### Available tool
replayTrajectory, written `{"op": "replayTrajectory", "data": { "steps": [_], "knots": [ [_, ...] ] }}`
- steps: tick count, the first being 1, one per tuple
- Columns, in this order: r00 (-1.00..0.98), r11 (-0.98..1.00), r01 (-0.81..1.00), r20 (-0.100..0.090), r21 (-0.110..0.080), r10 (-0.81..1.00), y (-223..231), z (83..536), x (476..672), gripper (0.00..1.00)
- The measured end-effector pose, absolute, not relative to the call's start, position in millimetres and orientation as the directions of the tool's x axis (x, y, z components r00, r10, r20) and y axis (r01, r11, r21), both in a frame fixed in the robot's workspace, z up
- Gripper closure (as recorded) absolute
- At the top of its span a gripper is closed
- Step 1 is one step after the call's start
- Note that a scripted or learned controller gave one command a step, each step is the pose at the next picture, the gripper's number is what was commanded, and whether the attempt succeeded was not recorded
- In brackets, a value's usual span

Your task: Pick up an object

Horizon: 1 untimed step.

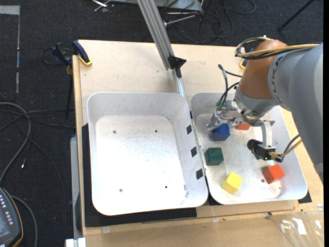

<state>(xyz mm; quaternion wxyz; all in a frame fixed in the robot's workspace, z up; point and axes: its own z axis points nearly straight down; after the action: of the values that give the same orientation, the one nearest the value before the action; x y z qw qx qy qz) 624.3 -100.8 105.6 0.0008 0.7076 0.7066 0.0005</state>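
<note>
The right bin holds several small blocks. A blue block lies near its far left, a green block just in front of it, and a yellow block near the front. An orange-red block sits at the front right. A small red piece peeks out from under the wrist. My gripper hangs low over the bin's far part, right above and touching or nearly touching the blue block. Nothing is visibly lifted.
The left bin stands beside the right one, its raised rim between them. A slanted metal pole reaches down to the bench behind the bins. Black cables and a connector hang from the wrist over the right bin.
</note>
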Motion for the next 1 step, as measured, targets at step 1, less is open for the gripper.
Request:
{"op": "replayTrajectory", "data": {
  "steps": [1],
  "knots": [
    [-0.009,0.009,1.0,0.002,0.008,1.0,-32.5,200.3,616.7,1.0]
  ]
}}
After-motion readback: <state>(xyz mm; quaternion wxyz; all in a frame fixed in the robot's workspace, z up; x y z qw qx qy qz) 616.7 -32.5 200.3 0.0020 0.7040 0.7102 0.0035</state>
